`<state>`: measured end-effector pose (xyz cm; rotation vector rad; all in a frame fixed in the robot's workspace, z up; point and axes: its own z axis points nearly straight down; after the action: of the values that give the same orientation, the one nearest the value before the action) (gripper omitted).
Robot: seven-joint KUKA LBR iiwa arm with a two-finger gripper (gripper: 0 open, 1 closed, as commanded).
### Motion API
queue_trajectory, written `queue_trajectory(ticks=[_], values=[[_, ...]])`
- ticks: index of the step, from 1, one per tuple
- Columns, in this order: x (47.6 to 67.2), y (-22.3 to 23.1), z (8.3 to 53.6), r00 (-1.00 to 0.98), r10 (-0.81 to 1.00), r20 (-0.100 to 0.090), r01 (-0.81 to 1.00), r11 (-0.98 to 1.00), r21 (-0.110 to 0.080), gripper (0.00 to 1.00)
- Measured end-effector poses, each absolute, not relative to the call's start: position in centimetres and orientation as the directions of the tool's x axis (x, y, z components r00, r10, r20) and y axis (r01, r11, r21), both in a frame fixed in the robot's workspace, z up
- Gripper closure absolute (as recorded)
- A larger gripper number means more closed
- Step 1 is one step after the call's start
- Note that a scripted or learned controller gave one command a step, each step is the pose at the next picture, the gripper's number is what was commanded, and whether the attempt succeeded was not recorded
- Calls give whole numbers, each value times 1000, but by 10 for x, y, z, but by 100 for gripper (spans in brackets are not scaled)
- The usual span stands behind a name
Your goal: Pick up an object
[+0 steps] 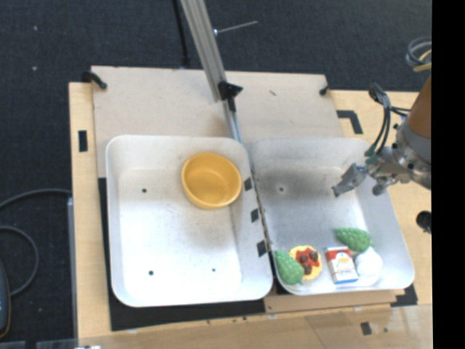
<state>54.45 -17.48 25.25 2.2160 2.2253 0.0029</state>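
My gripper point(361, 184) hangs over the right bin point(305, 166), near its right side, with its two dark fingers spread open and nothing between them. Below it, along the bin's front edge, lie a green leafy piece point(353, 237), a white round object point(369, 265), a small red and white box point(341, 265), a yellow and red toy point(306, 260) and another green piece point(288, 268). A yellow bowl point(211, 179) sits upright in the left bin point(145, 224), near its back right corner.
A slanted metal pole point(207, 46) rises behind the bins, ending at a black clamp point(229, 91). The bins rest on a wooden bench point(167, 100). Cables point(383, 118) run along the arm at the right.
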Motion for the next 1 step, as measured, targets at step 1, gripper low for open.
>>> queue_trajectory(ticks=[1], values=[[545,-175,253,-3,1000,1,1000,3,3,0]])
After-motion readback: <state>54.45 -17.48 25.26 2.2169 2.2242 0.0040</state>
